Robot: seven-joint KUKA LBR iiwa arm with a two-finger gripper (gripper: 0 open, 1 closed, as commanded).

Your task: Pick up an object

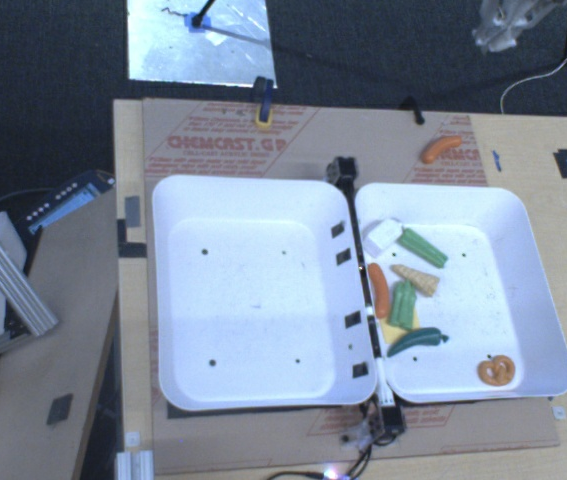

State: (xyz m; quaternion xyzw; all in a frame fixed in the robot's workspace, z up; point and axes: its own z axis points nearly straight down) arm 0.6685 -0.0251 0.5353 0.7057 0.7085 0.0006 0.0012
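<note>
The right bin (538, 268) holds several toy foods along its left side. Among them are a white block (383, 234), a green piece (423, 247), a beige cone (415, 279), an orange carrot (378, 290), a green pod (403, 303), a yellow piece (393, 334) and a dark green pepper (419, 339). A pretzel (496, 370) lies alone near its front right corner. An orange sausage (441, 149) rests on the cardboard behind the bin. My gripper (508, 16) hangs blurred at the top right, well behind both bins and away from every object.
The left bin (178, 203) sits beside the right one, joined by black clips (343, 171). A yellow and blue clamp (263, 103) and a silver sheet (200, 28) lie behind it. A white cable (538, 76) trails at the back right. A metal frame (8, 283) stands at the left.
</note>
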